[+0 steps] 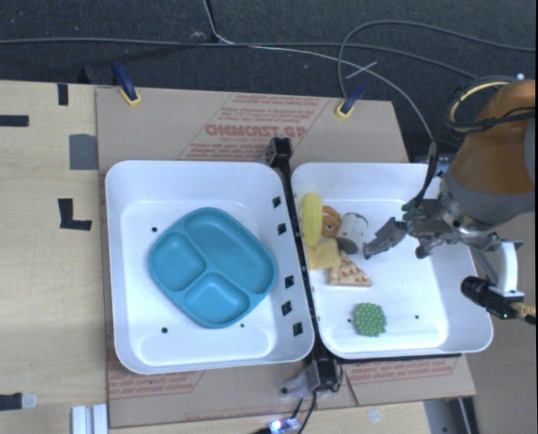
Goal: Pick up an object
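The arm (495, 165) is cut off at the right, so its upper part goes unseen. The gripper (404, 238) is too small and blurred to tell how it stands. The small toys (334, 233) huddle together, overlapping, their kinds hard to name. The desk (24, 242) runs past the left edge.

So the wooden tabletop (33, 269) has a cardboard sheet (241, 129) clamped on it, and two white bins (124, 269) sit side by side on that.
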You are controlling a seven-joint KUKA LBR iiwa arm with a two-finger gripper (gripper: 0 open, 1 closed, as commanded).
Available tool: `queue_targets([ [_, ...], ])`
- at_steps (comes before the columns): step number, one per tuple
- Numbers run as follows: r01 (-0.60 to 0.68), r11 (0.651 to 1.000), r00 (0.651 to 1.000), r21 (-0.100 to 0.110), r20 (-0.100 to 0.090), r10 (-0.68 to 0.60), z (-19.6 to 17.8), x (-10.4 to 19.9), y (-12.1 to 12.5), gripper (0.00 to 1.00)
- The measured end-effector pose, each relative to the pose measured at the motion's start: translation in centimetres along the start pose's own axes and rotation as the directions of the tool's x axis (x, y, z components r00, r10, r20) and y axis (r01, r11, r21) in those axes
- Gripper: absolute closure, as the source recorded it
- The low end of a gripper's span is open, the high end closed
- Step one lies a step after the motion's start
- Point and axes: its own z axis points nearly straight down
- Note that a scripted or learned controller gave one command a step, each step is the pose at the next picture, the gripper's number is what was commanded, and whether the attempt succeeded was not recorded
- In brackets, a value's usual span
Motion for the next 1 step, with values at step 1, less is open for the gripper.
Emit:
queue_targets([
  [1, 0.003, 1.000, 1.000, -0.011, 0.002, -0.003, -0.53, 0.02, 0.25, 0.00],
])
